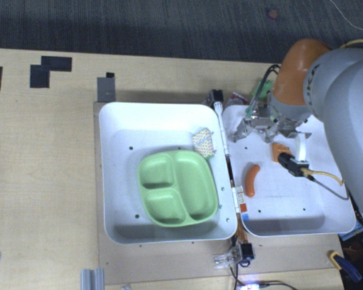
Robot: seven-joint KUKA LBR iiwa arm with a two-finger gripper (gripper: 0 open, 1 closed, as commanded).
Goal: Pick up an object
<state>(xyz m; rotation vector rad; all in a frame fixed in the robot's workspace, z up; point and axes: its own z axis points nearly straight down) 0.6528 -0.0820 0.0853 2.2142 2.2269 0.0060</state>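
Orange sausage-shaped toy (250, 180) lies in the right white bin (327, 219), right of frame centre. Looks light, smooth, apt to roll; grip across its middle. Jaws (272, 132) hover above it; their spread I cannot tell.

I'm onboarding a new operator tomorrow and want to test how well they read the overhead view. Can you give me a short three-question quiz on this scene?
1. True or false: the green divided plate lies in the right bin.
2. Which item lies nearest the divider between the bins, inside the right bin?
A. a blue cup
B. the orange sausage-shaped toy
C. a metal spoon
3. Fill in: the small patterned object in the left bin sits at the plate's upper ____ corner.

Key
1. False; it lies in the left bin.
2. B.
3. Right, as the camera sees it.

The end effector hangs over the right bin's far part.
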